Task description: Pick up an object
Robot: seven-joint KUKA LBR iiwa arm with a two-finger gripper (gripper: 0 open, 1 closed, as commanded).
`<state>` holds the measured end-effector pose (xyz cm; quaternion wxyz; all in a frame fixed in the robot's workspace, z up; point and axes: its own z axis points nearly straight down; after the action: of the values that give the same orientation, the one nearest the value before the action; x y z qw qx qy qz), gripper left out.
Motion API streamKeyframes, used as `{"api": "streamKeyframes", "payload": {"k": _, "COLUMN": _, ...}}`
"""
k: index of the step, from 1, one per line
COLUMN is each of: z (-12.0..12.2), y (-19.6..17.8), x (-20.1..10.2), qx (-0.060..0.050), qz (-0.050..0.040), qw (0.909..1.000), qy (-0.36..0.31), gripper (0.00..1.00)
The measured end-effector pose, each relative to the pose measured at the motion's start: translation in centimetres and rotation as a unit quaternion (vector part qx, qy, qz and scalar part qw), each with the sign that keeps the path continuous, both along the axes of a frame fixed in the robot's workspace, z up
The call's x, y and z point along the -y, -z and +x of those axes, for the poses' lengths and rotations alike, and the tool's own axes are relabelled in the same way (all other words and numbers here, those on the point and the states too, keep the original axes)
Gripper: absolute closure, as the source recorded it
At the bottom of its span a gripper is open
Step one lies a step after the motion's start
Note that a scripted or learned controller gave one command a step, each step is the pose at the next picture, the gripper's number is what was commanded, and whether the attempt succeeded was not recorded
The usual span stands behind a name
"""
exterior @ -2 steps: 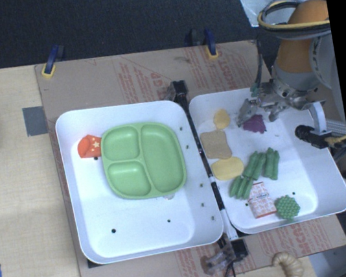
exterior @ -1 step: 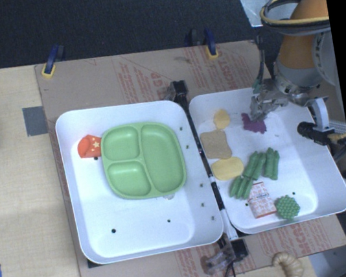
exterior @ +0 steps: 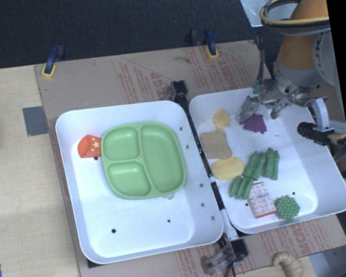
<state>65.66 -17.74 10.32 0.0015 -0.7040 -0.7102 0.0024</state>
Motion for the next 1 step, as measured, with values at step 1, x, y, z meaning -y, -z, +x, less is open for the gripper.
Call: {"api": "streamKeyframes", "payload": {"k": 1, "z": 0.04, "y": -1.11, "x": 0.08, "qx": 0.000, "qz": -0.0005, "qw": 1.0000, "qy": -0.001, "gripper": 1.00}}
